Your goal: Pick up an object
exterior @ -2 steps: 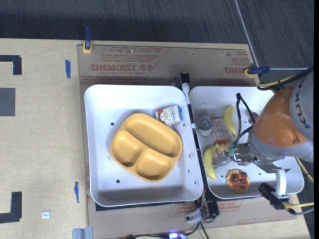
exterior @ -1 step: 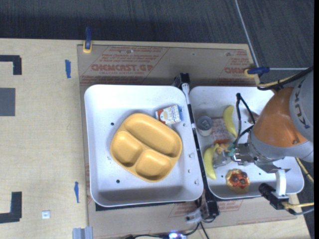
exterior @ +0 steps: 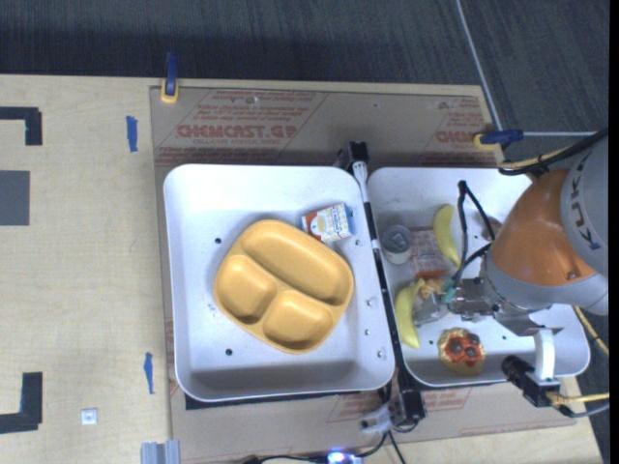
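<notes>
My gripper (exterior: 437, 300) reaches down into the right bin (exterior: 571, 356) from the right, under the arm's orange band. It sits low over a small colourful item (exterior: 426, 286) in the middle of the bin, beside a yellow banana (exterior: 406, 319) lying along the left wall. A second banana (exterior: 445, 235) lies farther back. A round orange and red object (exterior: 461, 348) rests just in front of the gripper. A grey cup-like piece (exterior: 396, 241) stands at the back left, next to a clear wrapper (exterior: 423, 246).
The left bin (exterior: 193, 211) holds a yellow three-compartment plate (exterior: 282, 284) and a small orange and white carton (exterior: 329, 222) at its back right. Black cables (exterior: 469, 211) loop over the right bin. Blue clamps (exterior: 170, 75) hold the cardboard base.
</notes>
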